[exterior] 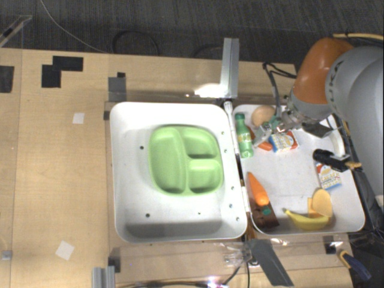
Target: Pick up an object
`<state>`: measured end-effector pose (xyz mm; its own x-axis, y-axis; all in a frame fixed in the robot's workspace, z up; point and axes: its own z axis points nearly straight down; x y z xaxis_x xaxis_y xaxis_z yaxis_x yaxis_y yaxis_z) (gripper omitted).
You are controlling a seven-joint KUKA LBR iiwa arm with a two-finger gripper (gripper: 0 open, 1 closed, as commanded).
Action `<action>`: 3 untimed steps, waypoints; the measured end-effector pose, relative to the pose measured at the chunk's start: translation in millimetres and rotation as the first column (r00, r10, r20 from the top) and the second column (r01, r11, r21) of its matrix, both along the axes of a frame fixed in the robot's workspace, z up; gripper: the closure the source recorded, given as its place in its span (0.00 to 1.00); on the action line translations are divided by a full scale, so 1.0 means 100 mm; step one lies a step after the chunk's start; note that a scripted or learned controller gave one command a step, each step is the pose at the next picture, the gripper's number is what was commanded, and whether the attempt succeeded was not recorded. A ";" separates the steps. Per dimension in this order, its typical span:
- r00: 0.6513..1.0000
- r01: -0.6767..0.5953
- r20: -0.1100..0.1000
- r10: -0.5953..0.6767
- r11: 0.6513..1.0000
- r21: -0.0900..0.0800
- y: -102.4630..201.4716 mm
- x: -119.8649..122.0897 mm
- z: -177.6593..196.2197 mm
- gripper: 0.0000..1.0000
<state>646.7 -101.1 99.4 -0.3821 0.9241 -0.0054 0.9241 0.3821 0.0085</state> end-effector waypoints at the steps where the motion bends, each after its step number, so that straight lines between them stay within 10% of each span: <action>1: 0.964 0.265 0.017 -0.265 0.964 0.009 0.02 0.02 0.00 0.00; 2: 0.930 0.369 -0.005 -0.369 0.930 0.008 0.03 0.11 0.00 0.00; 3: 0.933 0.361 0.001 -0.361 0.933 0.006 0.03 0.13 0.13 1.00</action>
<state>659.3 -97.9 112.5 -0.0229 0.9997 -0.0002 0.9997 0.0229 0.0119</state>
